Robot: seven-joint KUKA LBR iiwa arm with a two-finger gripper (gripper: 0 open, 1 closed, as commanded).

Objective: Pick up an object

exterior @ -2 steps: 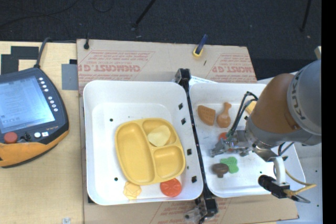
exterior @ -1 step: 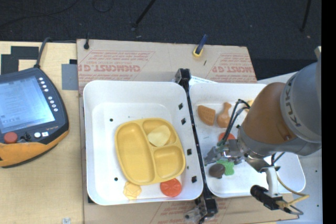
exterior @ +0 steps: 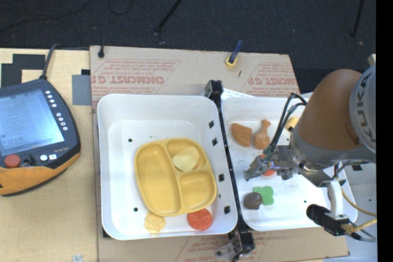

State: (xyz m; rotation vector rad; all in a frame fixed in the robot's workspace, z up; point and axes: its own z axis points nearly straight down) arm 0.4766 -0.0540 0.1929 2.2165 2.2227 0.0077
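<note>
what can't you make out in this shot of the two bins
- Gripper fingers: too small and dark in the camera view to read.
- Right bin: its right part lies under the arm.
- Brown object: blurred, identity unclear.
- Pale piece in the yellow tray: too small to identify.

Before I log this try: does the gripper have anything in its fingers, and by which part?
Cannot be told. The gripper hangs over the right bin, above the brown piece and green piece.
</note>
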